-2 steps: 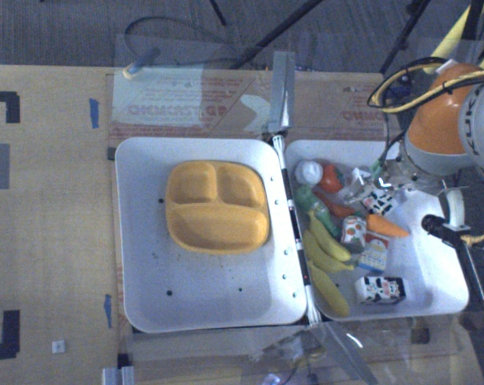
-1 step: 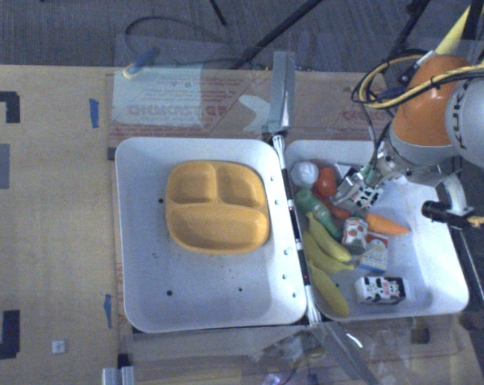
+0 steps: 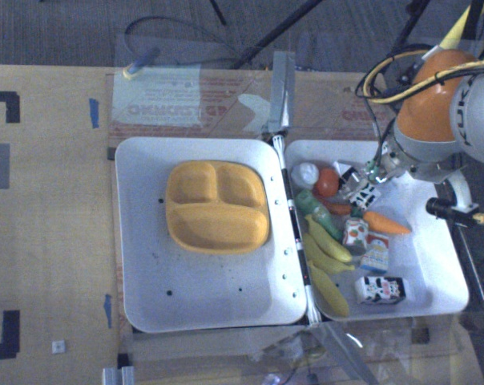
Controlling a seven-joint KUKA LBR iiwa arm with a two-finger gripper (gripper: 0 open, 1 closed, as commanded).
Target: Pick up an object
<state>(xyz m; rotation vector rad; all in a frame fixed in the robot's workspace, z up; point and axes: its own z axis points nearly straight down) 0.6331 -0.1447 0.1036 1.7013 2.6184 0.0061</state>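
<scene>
From my remote seat I see the arm (image 3: 434,111) bent down from the right bin's (image 3: 434,287) far right corner, its gripper (image 3: 362,189) low beside a tomato (image 3: 327,182) and above a carrot (image 3: 386,224), finger state possibly hidden, I cannot tell.

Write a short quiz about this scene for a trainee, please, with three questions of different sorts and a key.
1. True or false: the yellow divided plate lies in the left bin.
2. Which thing lies nearest the gripper? A) the cow-print carton B) the tomato C) the yellow divided plate
3. Fill in: the two bananas lie along the ___ wall of the right bin.

Key:
1. True.
2. B. The tomato is just left of the gripper.
3. Left, next to the divider between the bins.
</scene>
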